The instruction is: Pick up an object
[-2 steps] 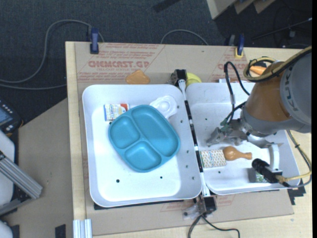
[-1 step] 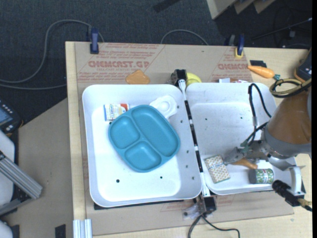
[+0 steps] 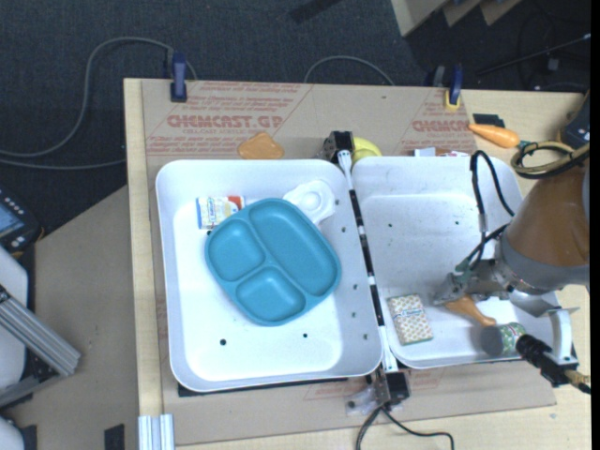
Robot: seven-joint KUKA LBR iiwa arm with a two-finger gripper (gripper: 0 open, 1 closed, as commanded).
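Likely target: small orange wedge-shaped object [image 3: 472,310] lying on floor of right-hand shallow white bin [image 3: 412,204], near its front-right corner, w/ the hand [image 3: 461,285] low over it and seemingly touching its upper-left end. Can't tell if hand is spread or pressed together; wrist and grey/orange arm [image 3: 553,228] hide that part. Nothing visibly pinched, so I'd not count it as held.

To do this step well, imo: centre hand over the wedge's middle, not its tip, line up across its narrow width, go right down to bin floor before closing, then lift straight up and slow. Wedge sits close to bin's front wall, so approach should stay inboard.

Just left: small square patterned beige packet [image 3: 410,319], apart from the wedge, so avoid nudging it. Left-hand white bin [image 3: 178,279] has blue three-compartment plastic plate [image 3: 271,260], well apart.
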